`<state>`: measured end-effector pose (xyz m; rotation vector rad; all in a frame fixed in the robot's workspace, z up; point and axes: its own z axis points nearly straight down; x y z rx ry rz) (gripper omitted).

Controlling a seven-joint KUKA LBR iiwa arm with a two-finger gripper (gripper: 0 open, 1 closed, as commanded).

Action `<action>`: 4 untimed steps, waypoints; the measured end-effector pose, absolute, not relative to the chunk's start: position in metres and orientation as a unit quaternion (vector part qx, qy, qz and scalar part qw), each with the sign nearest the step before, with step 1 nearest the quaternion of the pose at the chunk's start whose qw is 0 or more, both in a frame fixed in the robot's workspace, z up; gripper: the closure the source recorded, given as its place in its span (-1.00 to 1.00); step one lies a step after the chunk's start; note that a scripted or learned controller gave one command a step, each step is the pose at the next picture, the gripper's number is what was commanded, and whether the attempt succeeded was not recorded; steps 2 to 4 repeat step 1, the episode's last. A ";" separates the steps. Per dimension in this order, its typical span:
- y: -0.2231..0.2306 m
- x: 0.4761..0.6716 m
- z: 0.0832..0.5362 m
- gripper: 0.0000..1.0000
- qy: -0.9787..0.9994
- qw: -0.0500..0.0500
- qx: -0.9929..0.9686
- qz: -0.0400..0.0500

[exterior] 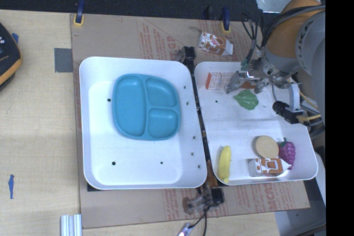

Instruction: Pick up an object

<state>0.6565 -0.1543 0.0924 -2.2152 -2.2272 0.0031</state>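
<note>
My gripper [246, 83] hangs over the far part of the right bin [241, 124], open, with nothing between its fingers. A green leaf-shaped toy [246, 100] lies just in front of it, and a small orange and white carton [213, 81] lies to its left by the bin's wall. Near the front of the same bin lie a yellow banana [224, 163], a round tan cookie [266, 146], purple grapes [287, 152] and an orange and white box [266, 167].
The left bin [99, 163] holds a blue divided plate [146, 106]. A small orange and white packet [214, 44] lies on the cardboard behind the bins. The grey and orange arm [298, 36] comes in from the right.
</note>
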 end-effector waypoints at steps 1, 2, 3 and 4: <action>-0.199 0.656 0.092 -1.00 -0.708 0.000 -0.706 0.001; -0.199 0.656 0.092 -1.00 -0.708 0.000 -0.706 0.001; -0.199 0.656 0.092 -1.00 -0.708 0.000 -0.706 0.001; -0.199 0.656 0.092 -1.00 -0.708 0.000 -0.706 0.001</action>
